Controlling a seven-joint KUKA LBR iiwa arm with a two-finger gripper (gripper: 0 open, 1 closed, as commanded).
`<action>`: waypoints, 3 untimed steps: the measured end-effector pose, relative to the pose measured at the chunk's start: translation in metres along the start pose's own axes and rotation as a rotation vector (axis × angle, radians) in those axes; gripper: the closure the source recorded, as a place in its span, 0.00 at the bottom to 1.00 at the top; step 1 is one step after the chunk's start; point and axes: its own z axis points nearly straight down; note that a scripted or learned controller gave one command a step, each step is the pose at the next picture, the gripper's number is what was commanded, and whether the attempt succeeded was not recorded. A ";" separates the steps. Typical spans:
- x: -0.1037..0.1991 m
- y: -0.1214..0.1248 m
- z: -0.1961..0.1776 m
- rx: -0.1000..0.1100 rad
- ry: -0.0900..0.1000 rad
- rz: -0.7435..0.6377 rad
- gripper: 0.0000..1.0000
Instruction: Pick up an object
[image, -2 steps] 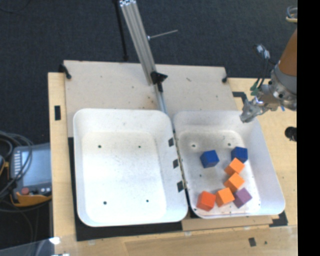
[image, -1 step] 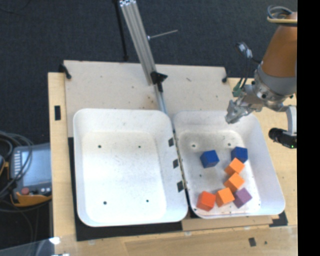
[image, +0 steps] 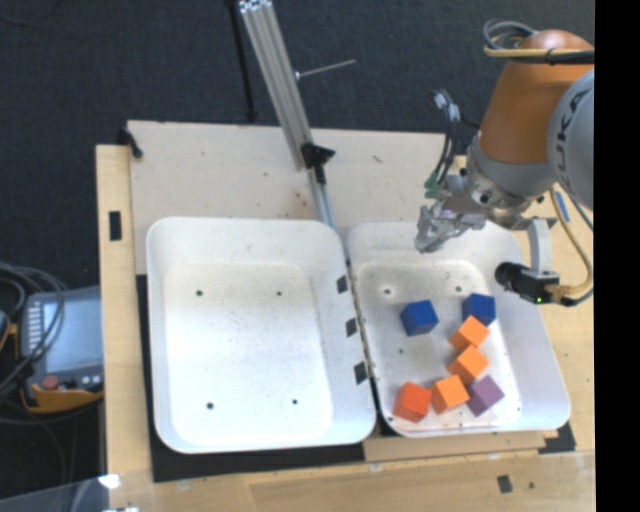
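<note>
Fingers (image: 432, 238) of mine hang over the back rim of the right bin (image: 545, 395), small & blurry, so can't tell if they're spread or closed; nothing visible betw. them. Blocks sit apart from them, toward the bin's front: blue cube (image: 419, 318) mid-bin, 2nd blue cube (image: 480, 307) near the right wall, orange cubes (image: 470, 349) stacked diagonally below it, purple cube (image: 486, 394) & orange cube (image: 412, 401) at front. Left bin (image: 160, 330) on the desk (image: 200, 160) alongside.
</note>
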 end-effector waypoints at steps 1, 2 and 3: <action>0.061 -0.006 -0.002 0.000 0.002 -0.002 1.00; 0.123 -0.012 0.005 0.001 0.002 -0.002 1.00; 0.178 -0.018 0.020 0.003 0.000 -0.001 1.00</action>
